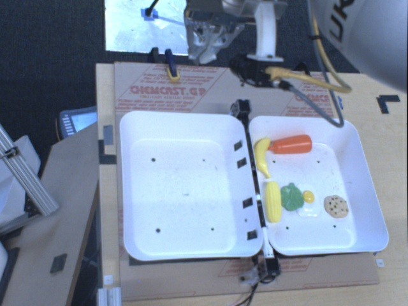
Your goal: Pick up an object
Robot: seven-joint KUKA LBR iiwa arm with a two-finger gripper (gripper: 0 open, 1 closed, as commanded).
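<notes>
From where I stand, the tool point(205, 46) hangs high at the far edge of the bench point(185, 88), well back from both bins, with its fingers pointing down and nothing between them. They look drawn close together at the tips, though the dark metal and the glare behind it make me unsure, so I cannot tell their true spread.

Everything worth picking lies in the right bin point(366, 164). A carrot point(291, 144) rests near the far wall, with a banana point(261, 156) touching its leafy end and curving along the divider. Just nearer to me sits a corn cob point(273, 201), also hard against the divider, with a green leafy piece point(292, 197) beside it. A fried egg point(308, 199) and a cookie point(335, 206) lie further right. The left bin point(127, 190) has only its bare floor to offer.

These look like toy foods: light, stiff, smooth plastic, likely slippery on the rounded ones. I would judge the carrot the easiest, taken across its thick middle, since it lies apart from the walls. The banana and corn leave little room for a finger on the divider side. The egg and cookie lie flat and would be hard to get under.

The arm's upper part is cut off at the top, and cables hide part of the bench behind the bin.
</notes>
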